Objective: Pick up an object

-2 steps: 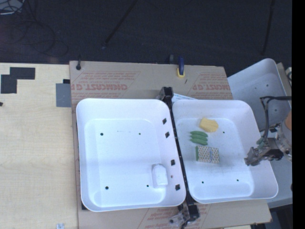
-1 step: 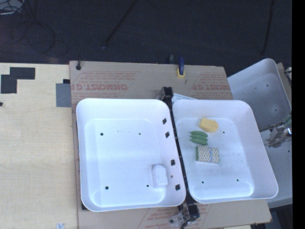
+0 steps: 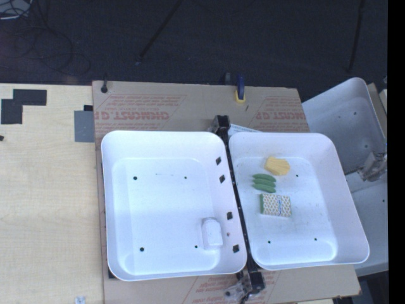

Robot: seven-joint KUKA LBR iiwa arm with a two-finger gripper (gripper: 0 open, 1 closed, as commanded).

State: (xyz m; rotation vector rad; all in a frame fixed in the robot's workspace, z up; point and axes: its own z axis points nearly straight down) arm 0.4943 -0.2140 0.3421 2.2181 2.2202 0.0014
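Observation:
The right bin (image 3: 345, 189) holds a yellow lump (image 3: 277, 166), a green pod-shaped piece (image 3: 264, 182) just below it, and a small white packet with a speckled print (image 3: 276, 205) nearer the front. In the left bin (image 3: 114, 201) a white rounded block (image 3: 212, 232) lies near the front right corner.
Both bins rest on a brown cardboard sheet (image 3: 164, 109) over a light wooden bench (image 3: 44, 201). Black clips (image 3: 222, 125) join the bins along their shared edge. A grey metal plate (image 3: 345, 116) stands at the right. Dark floor with cables lies behind.

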